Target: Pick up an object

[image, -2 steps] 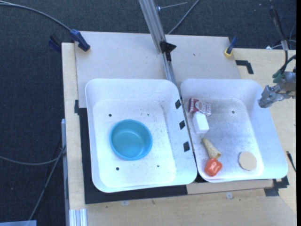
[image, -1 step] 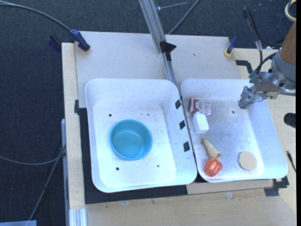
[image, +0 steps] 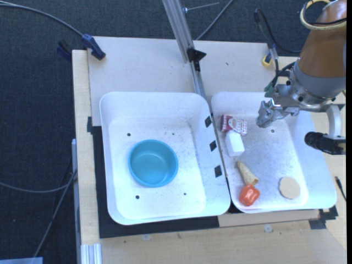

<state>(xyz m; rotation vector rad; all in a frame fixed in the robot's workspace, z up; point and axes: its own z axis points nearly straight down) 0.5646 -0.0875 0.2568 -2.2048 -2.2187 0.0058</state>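
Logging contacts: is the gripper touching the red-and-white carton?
Apart. The camera view shows bare bin floor between the gripper and the red-and-white carton.

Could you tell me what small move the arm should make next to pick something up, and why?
Probably shift the hand a little toward the left bin and lower it onto the red-and-white carton. The hand hangs over the right bin with nothing seen between its fingers, and the carton is the nearest item, just beside it; the white block lies right below the carton.
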